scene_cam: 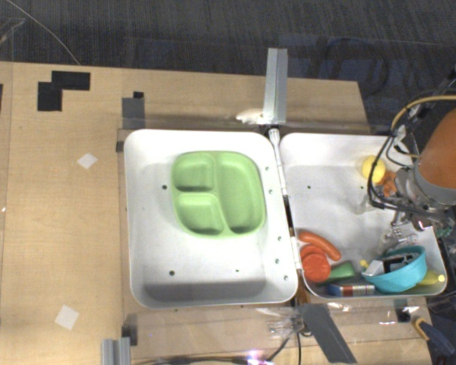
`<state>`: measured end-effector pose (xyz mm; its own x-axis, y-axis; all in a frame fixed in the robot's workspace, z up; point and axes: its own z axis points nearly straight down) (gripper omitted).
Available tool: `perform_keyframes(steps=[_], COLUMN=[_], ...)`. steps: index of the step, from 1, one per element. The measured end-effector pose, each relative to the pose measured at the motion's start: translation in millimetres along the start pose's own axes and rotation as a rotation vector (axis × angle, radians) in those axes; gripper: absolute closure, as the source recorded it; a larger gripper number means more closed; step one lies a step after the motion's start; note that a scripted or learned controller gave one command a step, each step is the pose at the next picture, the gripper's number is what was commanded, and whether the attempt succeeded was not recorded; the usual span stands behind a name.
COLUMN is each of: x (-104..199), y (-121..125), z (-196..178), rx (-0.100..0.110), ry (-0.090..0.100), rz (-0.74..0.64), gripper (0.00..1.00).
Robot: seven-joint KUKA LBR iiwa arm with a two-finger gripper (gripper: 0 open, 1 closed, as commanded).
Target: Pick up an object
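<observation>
My gripper [397, 240] hangs low over the right bin [327, 166], near its right wall, just above a light blue bowl [399, 274]. The bowl lies tilted in the bin's front right corner with something dark and white inside it. A yellow object [373, 169] lies behind the gripper, partly hidden by cables. An orange-red sausage shape [319, 243], a red round piece [315, 265], a green piece [342, 270] and a marker-like stick [351, 289] lie along the bin's front left.
The left bin [148, 226] holds a green divided plate [216, 192] at its middle. A metal divider post [276, 90] stands behind the two bins. The arm's orange band [448, 154] and cables overhang the right bin's right edge.
</observation>
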<state>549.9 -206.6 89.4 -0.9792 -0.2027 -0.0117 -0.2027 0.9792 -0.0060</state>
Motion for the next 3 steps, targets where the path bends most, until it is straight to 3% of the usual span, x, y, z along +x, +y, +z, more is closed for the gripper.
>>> perform_keyframes(steps=[1,2,3], x=[-7,-60,-102], y=[0,24,100], z=[-15,-134,-159], rx=[0.007,0.000,-0.006], ry=[-0.018,-0.007,-0.002], rz=[-0.007,0.149,0.154], gripper=[1.00,1.00,1.00])
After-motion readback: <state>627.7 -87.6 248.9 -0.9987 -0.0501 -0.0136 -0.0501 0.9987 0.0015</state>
